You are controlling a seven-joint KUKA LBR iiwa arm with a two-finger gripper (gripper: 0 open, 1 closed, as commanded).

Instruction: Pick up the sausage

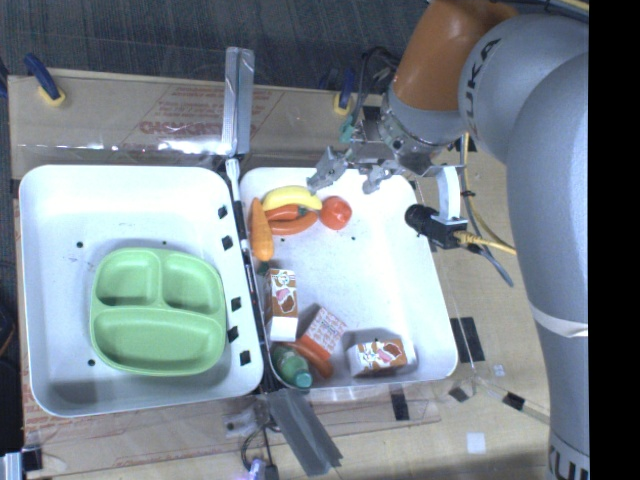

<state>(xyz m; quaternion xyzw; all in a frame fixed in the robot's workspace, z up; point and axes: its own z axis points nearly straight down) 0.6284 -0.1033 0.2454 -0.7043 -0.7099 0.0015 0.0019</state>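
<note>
Two white bins sit on my bench. Beside the right bin's (440, 298) far-left corner I see the sausage (289, 217), under a banana (290, 200), beside a tomato (336, 211). My gripper (350, 177) hovers just beyond, fingers apart, empty.

The reddish-orange sausage (291, 219) lies flat beneath the banana (291, 199) near the right bin's (385, 268) far-left corner.

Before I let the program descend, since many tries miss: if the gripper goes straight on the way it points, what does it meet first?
Probably bare bin floor. The open gripper points down beside the tomato and banana, not over the sausage. Depth is unclear, so a finger might clip the tomato.
</note>
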